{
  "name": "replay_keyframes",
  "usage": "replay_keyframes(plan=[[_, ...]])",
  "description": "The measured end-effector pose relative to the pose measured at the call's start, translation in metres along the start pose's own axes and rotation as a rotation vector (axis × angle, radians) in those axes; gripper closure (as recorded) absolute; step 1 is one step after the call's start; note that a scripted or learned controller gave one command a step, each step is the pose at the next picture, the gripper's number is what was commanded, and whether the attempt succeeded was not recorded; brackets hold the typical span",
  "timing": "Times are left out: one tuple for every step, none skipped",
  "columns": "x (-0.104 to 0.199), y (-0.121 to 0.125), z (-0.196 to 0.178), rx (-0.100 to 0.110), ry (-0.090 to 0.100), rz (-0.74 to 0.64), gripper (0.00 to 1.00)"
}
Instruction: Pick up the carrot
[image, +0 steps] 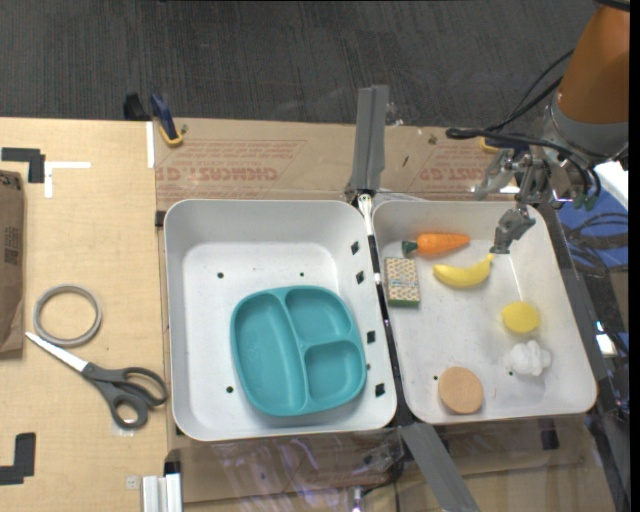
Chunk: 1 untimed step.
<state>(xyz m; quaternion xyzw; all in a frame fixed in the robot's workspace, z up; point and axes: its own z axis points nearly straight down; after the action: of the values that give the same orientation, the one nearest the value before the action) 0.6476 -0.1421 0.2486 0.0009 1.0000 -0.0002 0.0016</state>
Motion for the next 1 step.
replay_keyframes(plan=[[-0.0087,0.0028,0.1204,0.0,-0.002,0.067,0.0]])
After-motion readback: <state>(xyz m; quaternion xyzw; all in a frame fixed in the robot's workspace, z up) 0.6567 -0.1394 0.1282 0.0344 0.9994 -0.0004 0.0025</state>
